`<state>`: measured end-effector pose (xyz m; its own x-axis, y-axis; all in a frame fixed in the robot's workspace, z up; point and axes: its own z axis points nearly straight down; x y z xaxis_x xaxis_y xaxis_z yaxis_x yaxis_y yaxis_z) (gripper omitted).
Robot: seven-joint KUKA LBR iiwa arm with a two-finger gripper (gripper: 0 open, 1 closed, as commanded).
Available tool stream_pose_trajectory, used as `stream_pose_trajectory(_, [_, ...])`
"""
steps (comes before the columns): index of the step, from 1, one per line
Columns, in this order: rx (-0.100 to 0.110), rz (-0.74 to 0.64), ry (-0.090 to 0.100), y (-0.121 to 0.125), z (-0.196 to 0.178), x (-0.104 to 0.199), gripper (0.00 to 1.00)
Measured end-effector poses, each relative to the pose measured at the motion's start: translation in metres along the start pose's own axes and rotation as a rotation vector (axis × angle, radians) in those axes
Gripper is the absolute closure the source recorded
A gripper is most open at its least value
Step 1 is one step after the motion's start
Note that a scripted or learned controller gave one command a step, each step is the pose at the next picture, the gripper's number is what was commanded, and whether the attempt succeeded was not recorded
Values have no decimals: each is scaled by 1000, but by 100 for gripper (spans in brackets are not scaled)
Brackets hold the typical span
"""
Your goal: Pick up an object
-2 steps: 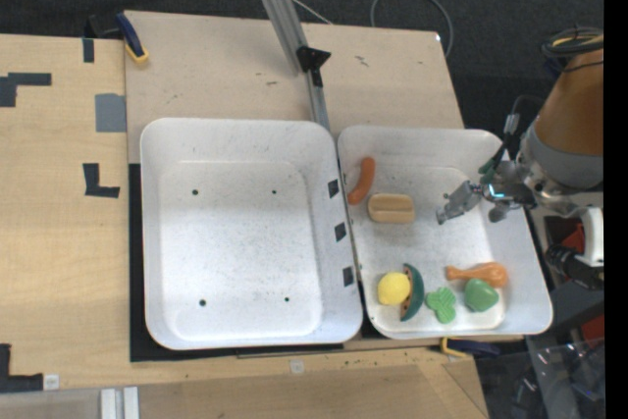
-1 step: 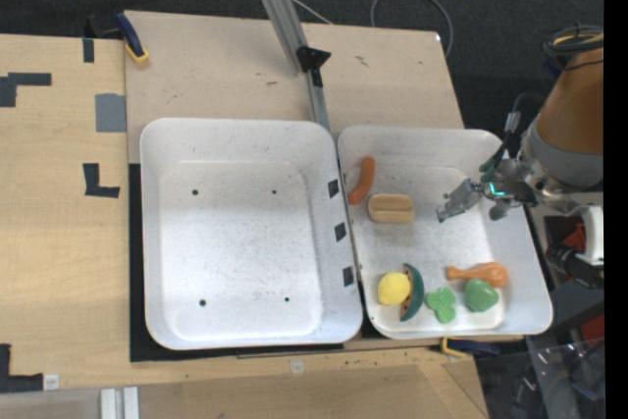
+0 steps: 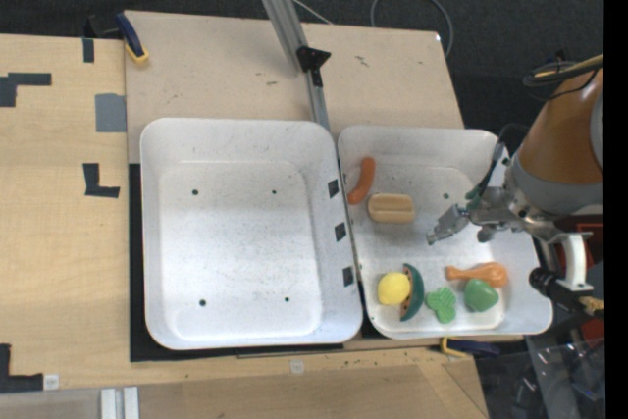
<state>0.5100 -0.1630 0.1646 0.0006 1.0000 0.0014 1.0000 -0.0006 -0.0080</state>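
Approach step: gripper (image 3: 444, 226) hangs over the right bin (image 3: 422, 140), nothing between its fingers; spread or pressed together, I can't tell from here. Nearest target is the bun (image 3: 391, 208) mid-bin, just beside it, so next move calls for centring over it and descending.

looks like a robotics lab to me: plywood bench (image 3: 245, 54) marked with tape, two white bins (image 3: 240, 231), aluminium camera pole (image 3: 280, 0), loose cables (image 3: 412, 10) on dark carpet.
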Motion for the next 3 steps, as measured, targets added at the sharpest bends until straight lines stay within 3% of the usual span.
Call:
stream_pose_trajectory(2, [-6,-2,-3,2,77,10,0])
stream_pose_trajectory(3, [-7,-2,-2,2,65,10,100])
